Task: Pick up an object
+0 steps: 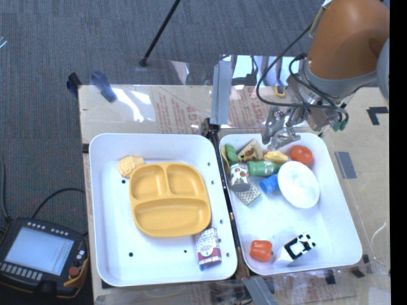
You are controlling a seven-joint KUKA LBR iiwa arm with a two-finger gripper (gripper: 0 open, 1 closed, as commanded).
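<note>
My gripper (280,134) hangs over the far edge of the right bin (334,227), fingers open with nothing between them. Just below it lie a yellow piece (275,157), a red tomato (301,154) and a green bottle (261,168). Around these sit a white bowl (299,184), a blue cup (269,184), a small can (239,176) and a green item (230,153). A red pepper (261,250) and a black-and-white block (299,246) rest at the bin's near end.
The left bin (105,234) holds a yellow divided plate (170,199), a pale cookie (130,166) and a red-labelled can (208,248). A metal post (220,94) stands behind the divide between the bins. The pendant (38,253) lies at the bottom left.
</note>
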